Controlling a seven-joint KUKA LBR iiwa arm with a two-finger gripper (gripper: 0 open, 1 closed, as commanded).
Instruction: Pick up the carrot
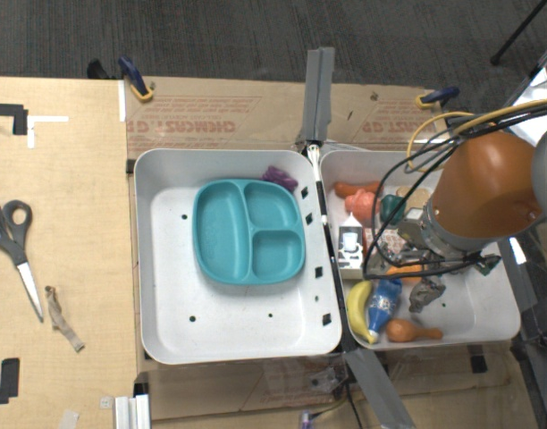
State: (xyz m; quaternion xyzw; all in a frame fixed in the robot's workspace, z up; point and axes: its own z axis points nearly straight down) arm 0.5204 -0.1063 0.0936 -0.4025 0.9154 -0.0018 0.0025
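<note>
An orange, tapered carrot (413, 332) lies at the front of the right bin (488, 324), beside a banana. A second orange-red piece (349, 189) lies at the back of that bin, and which of the two is the carrot is hard to tell. The gripper (424, 294) hangs low in the right bin under the arm's orange band (486, 186). It is just above and slightly right of the front orange item, with nothing seen in its grasp. The arm and its cables hide the middle of the bin.
In the right bin are a banana (357, 307), a blue-wrapped item (382, 305), a white box (350, 247), a pinkish item (362, 206) and a teal object (391, 208). The left bin (166, 320) holds a teal divided plate (249, 231) and a purple item (281, 177). Scissors (15, 239) lie far left.
</note>
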